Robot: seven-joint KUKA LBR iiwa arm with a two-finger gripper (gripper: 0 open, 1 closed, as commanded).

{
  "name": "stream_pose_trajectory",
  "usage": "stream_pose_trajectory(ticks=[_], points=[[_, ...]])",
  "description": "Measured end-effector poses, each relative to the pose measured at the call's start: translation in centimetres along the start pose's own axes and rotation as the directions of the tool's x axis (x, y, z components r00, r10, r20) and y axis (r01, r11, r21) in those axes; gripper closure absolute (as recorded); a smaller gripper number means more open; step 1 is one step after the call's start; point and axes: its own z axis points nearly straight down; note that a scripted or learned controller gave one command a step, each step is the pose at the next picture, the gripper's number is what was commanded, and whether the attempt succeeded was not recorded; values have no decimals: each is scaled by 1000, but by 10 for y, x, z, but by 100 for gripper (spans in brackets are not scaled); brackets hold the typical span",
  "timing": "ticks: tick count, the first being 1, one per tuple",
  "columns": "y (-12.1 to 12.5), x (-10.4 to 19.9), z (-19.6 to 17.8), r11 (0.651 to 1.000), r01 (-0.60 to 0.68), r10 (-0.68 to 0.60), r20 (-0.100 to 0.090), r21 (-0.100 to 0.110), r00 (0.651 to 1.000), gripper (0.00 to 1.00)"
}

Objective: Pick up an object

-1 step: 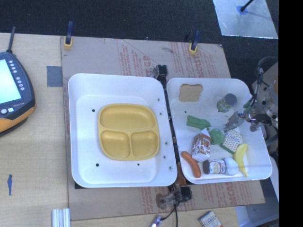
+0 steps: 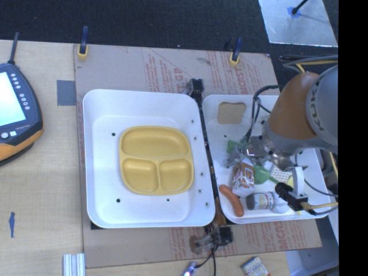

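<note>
Even, bright overhead lighting. The white bins (image 2: 95, 154) approach overexposure, with faint soft shadows along their inner walls. A pale glare patch marks the dark floor (image 2: 296, 13) at upper right. Overall focus is slightly soft; small items look blurred.

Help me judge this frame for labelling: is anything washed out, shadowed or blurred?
Camera view: the left bin and right bin glare bright white, flattening their rims; the yellow tray reads clearly; the arm shades and covers items beneath it; the small objects there, like the sausage, look soft.
</note>
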Motion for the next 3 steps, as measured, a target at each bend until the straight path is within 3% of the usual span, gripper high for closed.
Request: stream_pose_trajectory(ticks=[1, 2, 3], points=[[1, -2, -11, 1000, 3, -3, 3, 0, 1000, 100], [1, -2, -11, 1000, 3, -3, 3, 0, 1000, 0], [67, -9, -2, 1000, -5, 5, -1, -4, 1000, 0]])
